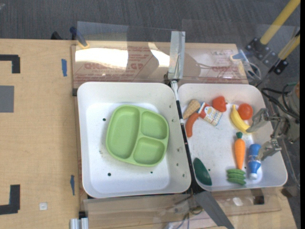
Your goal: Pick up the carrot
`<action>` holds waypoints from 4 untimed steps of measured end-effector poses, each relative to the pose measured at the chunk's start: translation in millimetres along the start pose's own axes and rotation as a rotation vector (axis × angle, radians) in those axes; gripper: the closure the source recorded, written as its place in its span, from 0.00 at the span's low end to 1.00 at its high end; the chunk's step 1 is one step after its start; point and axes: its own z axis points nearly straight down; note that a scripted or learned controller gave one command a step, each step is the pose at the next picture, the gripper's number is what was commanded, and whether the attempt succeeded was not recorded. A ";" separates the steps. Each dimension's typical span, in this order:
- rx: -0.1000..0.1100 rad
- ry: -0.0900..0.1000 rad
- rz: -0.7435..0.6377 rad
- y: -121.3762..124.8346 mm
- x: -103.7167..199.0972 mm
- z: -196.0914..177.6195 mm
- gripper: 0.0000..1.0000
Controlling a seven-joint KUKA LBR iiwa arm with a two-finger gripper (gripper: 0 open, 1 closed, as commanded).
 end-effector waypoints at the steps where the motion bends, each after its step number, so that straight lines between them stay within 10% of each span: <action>1: 0.002 -0.006 0.056 18.3 -11.0 139.0 0.00; 2: 0.001 -0.008 0.054 20.1 -11.9 130.4 1.00; 3: 0.000 -0.011 0.119 51.9 -49.8 10.4 1.00; 4: -0.002 0.005 -0.196 58.5 8.9 71.0 1.00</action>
